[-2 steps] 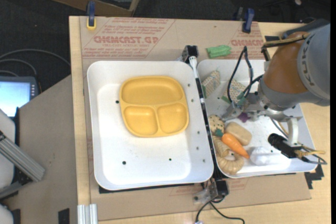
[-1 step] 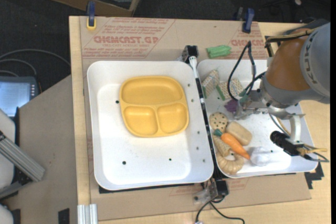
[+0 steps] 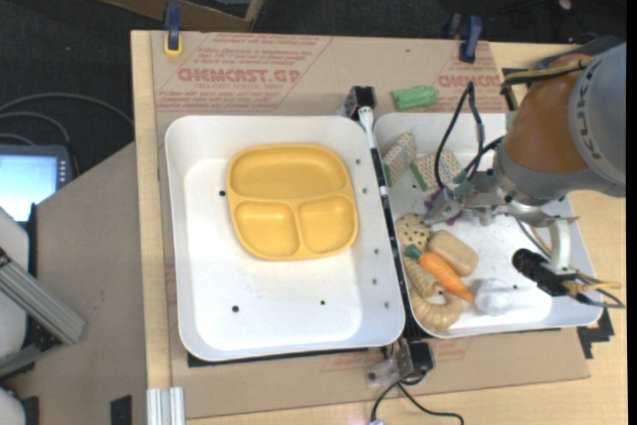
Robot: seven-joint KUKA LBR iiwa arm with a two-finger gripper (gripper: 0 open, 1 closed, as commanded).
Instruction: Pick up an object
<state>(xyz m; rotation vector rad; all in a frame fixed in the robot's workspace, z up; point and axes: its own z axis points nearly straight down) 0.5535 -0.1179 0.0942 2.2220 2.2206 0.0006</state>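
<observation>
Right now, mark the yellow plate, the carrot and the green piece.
yellow plate [image 3: 289, 172]: camera view, large compartment.
carrot [image 3: 445, 276]: camera view, orange body.
green piece [image 3: 414, 98]: camera view, its middle.

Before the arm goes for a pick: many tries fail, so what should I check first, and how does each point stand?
1. End effector over the right bin: ok.
2. Anything already held: cannot tell.
3. Objects to pick lie in that bin, such as the carrot: ok.
4. Carrot clear of neighbours: not ok, the tan roll lies against it.
5. Yellow plate lies apart in the left bin: ok.
</observation>
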